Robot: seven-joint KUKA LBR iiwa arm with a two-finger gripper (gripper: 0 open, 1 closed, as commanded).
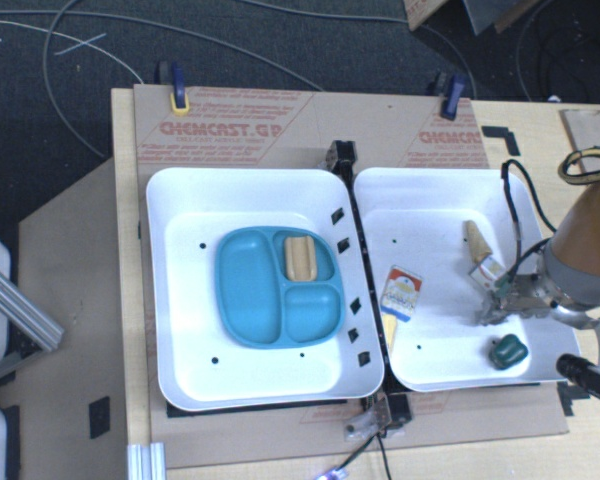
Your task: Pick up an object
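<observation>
In the right bin [430, 198] lie a small printed card packet [402, 293], a tan brush-like stick [479, 250] and a dark green lump [508, 350]. My gripper [496, 303] hangs low over the right bin's right side, just below the stick's lower end and above the green lump. Nothing shows between its fingers. In the left bin [180, 208] a blue divided plate [245, 288] carries a tan block [299, 258] in its upper right compartment.
Black clips run along the divider [350, 258] between the two bins. A black cable [518, 218] loops over the right bin's far right corner. Blue clamps [179, 86] hold the cardboard sheet at the back edge. The arm's body covers the right bin's right rim.
</observation>
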